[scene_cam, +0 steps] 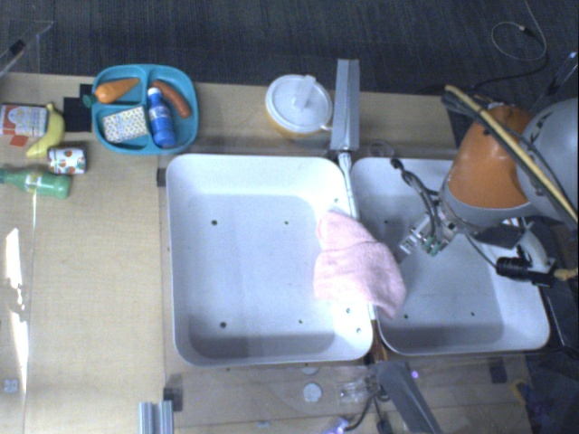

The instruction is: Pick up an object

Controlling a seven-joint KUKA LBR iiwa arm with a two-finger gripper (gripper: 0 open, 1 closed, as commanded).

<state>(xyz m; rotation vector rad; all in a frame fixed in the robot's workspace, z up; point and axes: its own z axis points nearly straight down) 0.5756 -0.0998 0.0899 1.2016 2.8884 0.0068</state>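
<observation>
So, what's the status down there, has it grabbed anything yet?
Pincer low in right white bin, nothing seen in it. Soft pink cloth draped over the divider between both bins, ungrabbed. Nothing blocking it.

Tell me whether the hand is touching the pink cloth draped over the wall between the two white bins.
Apart. The camera view shows bare white bin floor between the hand, over the right bin, and the crumpled pink cloth on the dividing wall.

pink cloth [355,262] draped over the bins' shared wall, left bin [244,260] floor open
</observation>
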